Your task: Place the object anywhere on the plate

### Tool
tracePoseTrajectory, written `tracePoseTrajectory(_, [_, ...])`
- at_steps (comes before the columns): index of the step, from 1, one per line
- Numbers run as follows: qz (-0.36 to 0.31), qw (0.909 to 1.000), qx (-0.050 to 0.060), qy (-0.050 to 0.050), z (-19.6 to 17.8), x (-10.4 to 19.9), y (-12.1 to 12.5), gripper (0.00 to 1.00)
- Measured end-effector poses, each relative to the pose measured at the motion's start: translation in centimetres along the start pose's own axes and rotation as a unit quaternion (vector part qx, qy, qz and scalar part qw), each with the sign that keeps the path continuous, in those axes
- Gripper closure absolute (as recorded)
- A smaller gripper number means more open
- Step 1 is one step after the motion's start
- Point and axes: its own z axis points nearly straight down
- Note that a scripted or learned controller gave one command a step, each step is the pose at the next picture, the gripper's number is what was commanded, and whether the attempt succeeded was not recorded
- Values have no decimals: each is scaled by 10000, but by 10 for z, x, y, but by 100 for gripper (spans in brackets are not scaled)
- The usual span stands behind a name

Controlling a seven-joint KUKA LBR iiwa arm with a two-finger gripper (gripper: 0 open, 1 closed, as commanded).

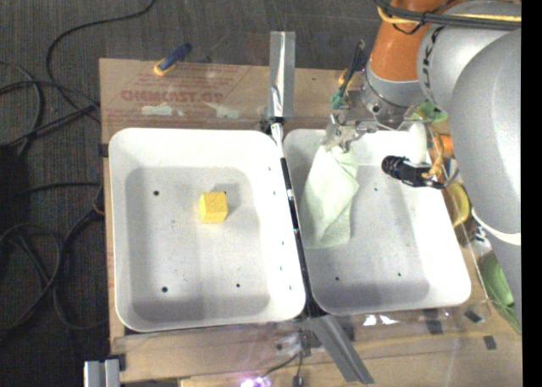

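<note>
A small yellow cube lies near the middle of the left bin. In the right bin, a pale green, cloth-like sheet hangs and drapes from the far left corner down to the bin floor. My gripper is right at the sheet's top corner, at the far left of the right bin, and its fingers look pinched on that corner. The cube is far to the gripper's left, in the other bin.
A black fitting on the arm hangs over the right bin's far right side. A blue and yellow tool lies on the cardboard behind the left bin. A metal bar stands behind the gap between the bins.
</note>
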Motion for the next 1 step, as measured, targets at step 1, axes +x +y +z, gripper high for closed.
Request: tracePoseTrajectory(1, [609,9981,-9,9,-176,57,3,100])
